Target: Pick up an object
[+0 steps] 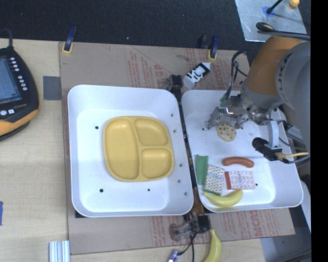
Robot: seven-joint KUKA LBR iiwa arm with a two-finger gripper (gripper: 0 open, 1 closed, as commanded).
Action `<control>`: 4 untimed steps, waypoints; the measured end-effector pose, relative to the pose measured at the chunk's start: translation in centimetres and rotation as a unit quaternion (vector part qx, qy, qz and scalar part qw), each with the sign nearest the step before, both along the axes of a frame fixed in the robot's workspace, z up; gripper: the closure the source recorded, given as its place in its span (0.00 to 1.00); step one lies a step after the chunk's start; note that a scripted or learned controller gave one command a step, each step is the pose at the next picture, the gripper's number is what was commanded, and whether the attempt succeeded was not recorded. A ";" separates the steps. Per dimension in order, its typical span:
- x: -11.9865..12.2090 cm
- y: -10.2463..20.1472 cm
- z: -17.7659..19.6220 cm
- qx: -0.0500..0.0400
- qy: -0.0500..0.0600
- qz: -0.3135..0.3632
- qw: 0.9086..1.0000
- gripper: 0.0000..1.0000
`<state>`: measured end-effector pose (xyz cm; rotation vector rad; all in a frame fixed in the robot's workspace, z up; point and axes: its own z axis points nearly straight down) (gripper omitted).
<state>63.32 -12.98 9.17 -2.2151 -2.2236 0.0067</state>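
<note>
Loose banana: a banana (213, 248) lies at the bottom edge of the frame, outside the bins.
Left bin: the left bin (87, 195) holds a yellow tray (138, 148) with three sections, in the middle left of the frame.
Right bin front: a second banana (225, 198) lies along the bottom rim of the right bin (284, 192). Just above it sit two small packets (229, 179) and a green piece (200, 164).
Sausage: a red sausage (238, 161) lies flat, long side running left to right, near the middle of the right bin.
Cookie: a round cookie (226, 131) with dark dots sits in the upper part of the right bin.
Pincer: the gripper (225, 117) is right above the cookie in the frame. Its metal fingers spread out wide, so it looks open, with nothing between them.
What matters next: the cookie lies just below the pincer in the frame and is nearest to it. It is round, so I think no side is better to grab. The sausage is farther, toward the lower right.
Far back: a tablet (8, 94) sits at the left edge.
</note>
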 end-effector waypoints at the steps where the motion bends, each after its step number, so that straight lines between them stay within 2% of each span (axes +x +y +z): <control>1: -0.7 -2.0 0.0 0.001 0.001 0.000 1.000 0.00; 2: 2.3 1.9 3.4 0.001 -0.002 0.000 1.000 0.00; 3: -0.5 -2.8 1.4 0.001 0.000 -0.001 1.000 0.00; 4: -7.5 0.5 2.5 0.000 0.000 0.001 1.000 0.00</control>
